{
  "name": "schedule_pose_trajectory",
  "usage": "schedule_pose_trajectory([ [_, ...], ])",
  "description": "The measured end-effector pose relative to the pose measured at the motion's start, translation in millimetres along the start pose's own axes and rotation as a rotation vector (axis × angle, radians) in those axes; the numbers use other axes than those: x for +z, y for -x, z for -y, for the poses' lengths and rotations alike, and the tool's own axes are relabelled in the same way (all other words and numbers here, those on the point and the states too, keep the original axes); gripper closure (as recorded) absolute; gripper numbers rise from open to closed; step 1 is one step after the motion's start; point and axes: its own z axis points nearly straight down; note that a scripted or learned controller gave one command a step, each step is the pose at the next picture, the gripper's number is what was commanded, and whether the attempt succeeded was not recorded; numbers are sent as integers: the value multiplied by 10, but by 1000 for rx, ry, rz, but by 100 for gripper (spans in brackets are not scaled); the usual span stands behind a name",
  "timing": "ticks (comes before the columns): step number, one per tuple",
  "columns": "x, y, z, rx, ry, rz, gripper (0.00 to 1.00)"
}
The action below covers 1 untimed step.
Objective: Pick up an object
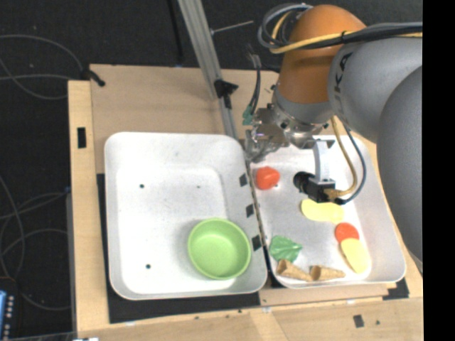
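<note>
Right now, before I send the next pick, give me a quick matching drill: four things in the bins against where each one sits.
Things:
1. green bowl
2. red-orange piece
3. green leaf piece
4. two tan cones

Places:
A. right bin, against the divider, just above the cones
B. left bin, near corner
C. right bin, along the near edge
D. right bin, far end, just below the pincer

Pairs: 1-B, 2-D, 3-A, 4-C
</note>
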Motion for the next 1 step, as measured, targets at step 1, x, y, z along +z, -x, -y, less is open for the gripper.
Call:
schedule_pose_trajectory([
  [1, 132, -532, 58, 1, -3, 2, 100],
])
